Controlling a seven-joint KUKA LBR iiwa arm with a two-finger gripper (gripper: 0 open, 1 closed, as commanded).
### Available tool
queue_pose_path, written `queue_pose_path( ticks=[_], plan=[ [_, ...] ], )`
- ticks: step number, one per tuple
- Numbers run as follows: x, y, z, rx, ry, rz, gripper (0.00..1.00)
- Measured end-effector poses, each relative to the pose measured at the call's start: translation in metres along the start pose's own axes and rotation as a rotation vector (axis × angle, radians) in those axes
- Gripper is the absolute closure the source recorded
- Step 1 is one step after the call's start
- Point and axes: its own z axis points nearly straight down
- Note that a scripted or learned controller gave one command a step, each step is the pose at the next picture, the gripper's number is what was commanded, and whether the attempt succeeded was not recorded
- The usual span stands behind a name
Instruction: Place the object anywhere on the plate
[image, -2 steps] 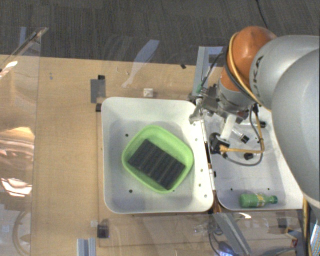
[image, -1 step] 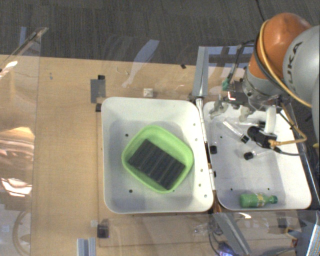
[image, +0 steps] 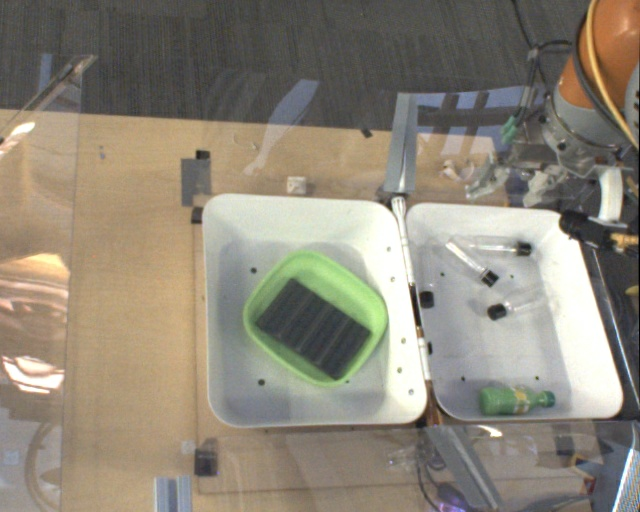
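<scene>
Green bottle (image: 514, 401) lies on its side in my right bin (image: 600, 330), well below the gripper (image: 520, 165); I cannot tell its grip state. Green plate (image: 315, 317) sits in the left bin (image: 225, 300).

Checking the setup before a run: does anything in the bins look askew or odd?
Mostly tidy. The green plate sits rotated in the left bin, and the green bottle lies on its side in the right bin.

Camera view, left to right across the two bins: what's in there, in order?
Left bin → green plate with a dark ridged slab on it → right bin, holding clear vials with black caps and a green bottle at its near edge.
</scene>
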Motion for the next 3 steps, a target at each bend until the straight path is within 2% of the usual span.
queue_pose_path(
  ticks=[1,2,3],
  plan=[
    [-0.045,0.009,-0.110,0.000,0.000,-0.044,0.00],
    [-0.096,0.016,-0.156,0.001,-0.001,-0.123,0.00],
    [-0.095,0.016,-0.156,0.001,-0.001,-0.037,0.00]
  ],
)
